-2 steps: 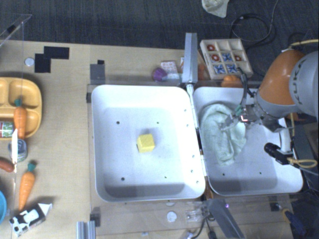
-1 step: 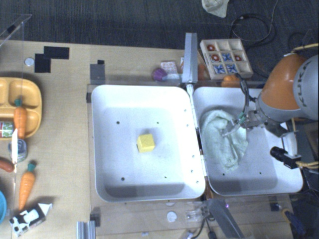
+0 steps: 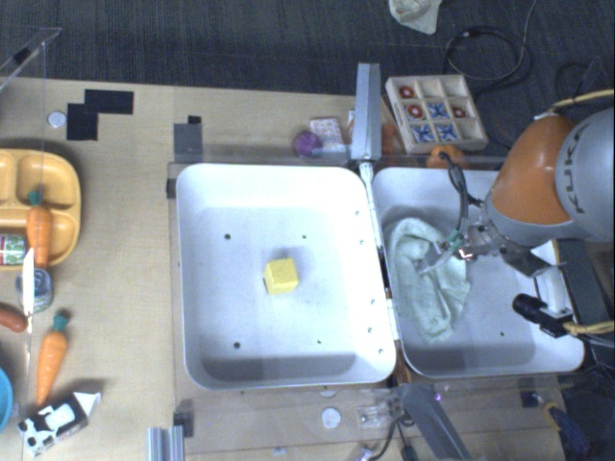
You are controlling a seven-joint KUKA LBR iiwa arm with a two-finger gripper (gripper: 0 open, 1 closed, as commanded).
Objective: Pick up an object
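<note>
- Two white bins side by side across the middle of the frame: left bin (image 3: 207,257) and right bin (image 3: 500,349).
- Pale green cloth (image 3: 430,281) crumpled in the left half of the right bin, long axis running from upper left to lower right, top lobe near the bin's upper left corner, tail trailing toward lower centre.
- Gripper (image 3: 457,249) low over the cloth's upper right edge, reaching in from the right of the frame beneath the orange band of the arm (image 3: 538,185).
- Opening of the tool too small and blurred to read; cannot tell whether wide, narrow, or closed on fabric.
- Bulk of the cloth lying just left of and below the tool tip, so probably a very short drop or slight shift leftward onto the thicker folds.
- Yellow block (image 3: 282,276) sitting alone near the centre of the left bin, well apart from the tool, across the divider between the bins.
- Nearest candidate by far: the cloth. Soft and flat, so likely to slip unless a raised fold is caught.
</note>
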